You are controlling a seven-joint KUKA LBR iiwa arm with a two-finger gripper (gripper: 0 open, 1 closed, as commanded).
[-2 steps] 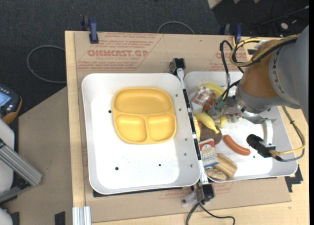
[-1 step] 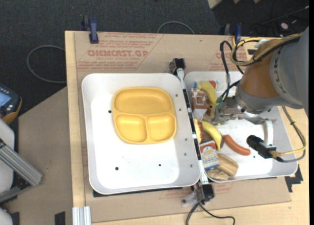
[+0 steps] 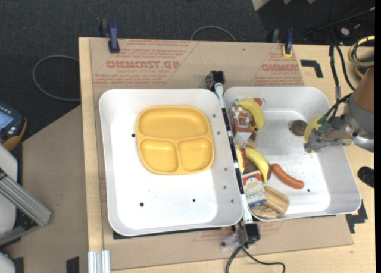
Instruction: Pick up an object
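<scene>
1. Picking a target comes first, and the items lie in the right bin (image 3: 333, 200), mostly crowded along its left wall at centre-right of the frame.
2. The hot dog (image 3: 287, 177) looks the easiest choice: it lies apart from the pile, on bare floor in the lower middle of that bin.
3. The gripper (image 3: 314, 138) hangs at the bin's right side, near a small brown round thing (image 3: 297, 126); whether the claw is open, closed or gripping anything cannot be told from this slant.
4. A good attempt would bring the claw straight down across the sausage's short axis, clear of the neighbouring banana.
5. Counted: two bananas, one upper (image 3: 255, 112) and one lower (image 3: 258, 162); one hot dog; one small carton (image 3: 254, 188); one bread roll (image 3: 272, 201); one brown packet (image 3: 242, 122).
6. Left of these, the left bin (image 3: 119, 194) holds one yellow divided tray (image 3: 175, 138) with three compartments.
7. Outward again, two blue clamps (image 3: 111, 35) grip the bench's top edge.
</scene>
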